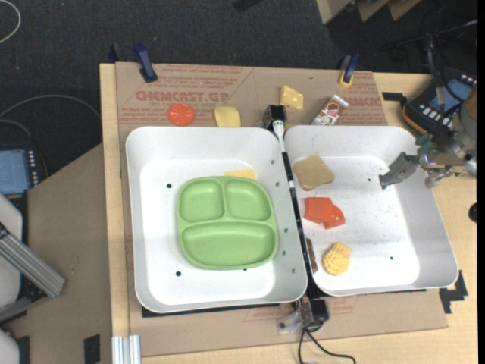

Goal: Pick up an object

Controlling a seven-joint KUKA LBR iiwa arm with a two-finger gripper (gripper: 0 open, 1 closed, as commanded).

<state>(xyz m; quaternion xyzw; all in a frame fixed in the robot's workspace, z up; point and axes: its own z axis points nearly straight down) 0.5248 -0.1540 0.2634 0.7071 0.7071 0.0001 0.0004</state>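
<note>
In the right bin (424,226) lie a tan bread-like slice (312,172), a red-orange piece (323,212) and a yellow corn-like piece (336,258). My gripper (395,174) hangs over the right bin's upper right part, well right of the bread slice. Nothing is seen held in it. The arm comes in from the right edge.
The left bin (144,203) holds a green divided plate (226,222) with a yellow slice (240,174) behind it. On the cardboard beyond the bins lie an orange round piece (181,114), two yellow pieces (226,117) (291,96), a black item (273,115) and a small packet (329,112).
</note>
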